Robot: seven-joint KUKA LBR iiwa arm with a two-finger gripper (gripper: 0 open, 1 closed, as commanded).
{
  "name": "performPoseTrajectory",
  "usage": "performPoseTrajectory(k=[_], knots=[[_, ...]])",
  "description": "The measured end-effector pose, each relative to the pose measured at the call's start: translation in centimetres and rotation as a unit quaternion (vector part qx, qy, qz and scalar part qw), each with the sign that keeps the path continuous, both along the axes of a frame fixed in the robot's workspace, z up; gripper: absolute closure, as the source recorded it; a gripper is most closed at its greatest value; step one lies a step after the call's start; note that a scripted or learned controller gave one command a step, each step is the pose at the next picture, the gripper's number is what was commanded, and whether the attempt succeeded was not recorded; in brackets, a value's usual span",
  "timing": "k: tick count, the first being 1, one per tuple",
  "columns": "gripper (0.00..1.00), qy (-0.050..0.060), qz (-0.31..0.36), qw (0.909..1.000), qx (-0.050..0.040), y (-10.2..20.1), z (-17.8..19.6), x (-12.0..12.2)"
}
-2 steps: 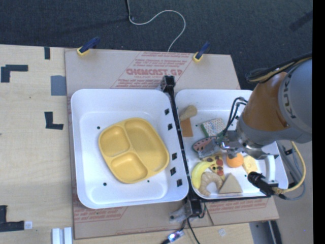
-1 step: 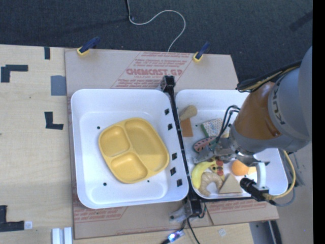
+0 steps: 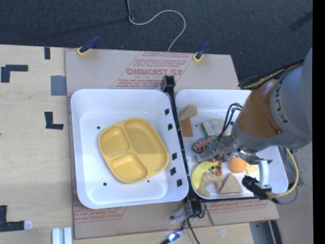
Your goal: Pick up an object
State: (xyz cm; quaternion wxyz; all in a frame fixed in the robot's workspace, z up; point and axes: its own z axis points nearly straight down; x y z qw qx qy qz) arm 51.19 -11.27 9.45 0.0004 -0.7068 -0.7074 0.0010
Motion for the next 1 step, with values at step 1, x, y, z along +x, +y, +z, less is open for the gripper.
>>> performPoseTrajectory(k=[1], knots=[[1.0, -0.002, 0.0, 1.0, 0.0002, -0.55, 4.86, 0.83]])
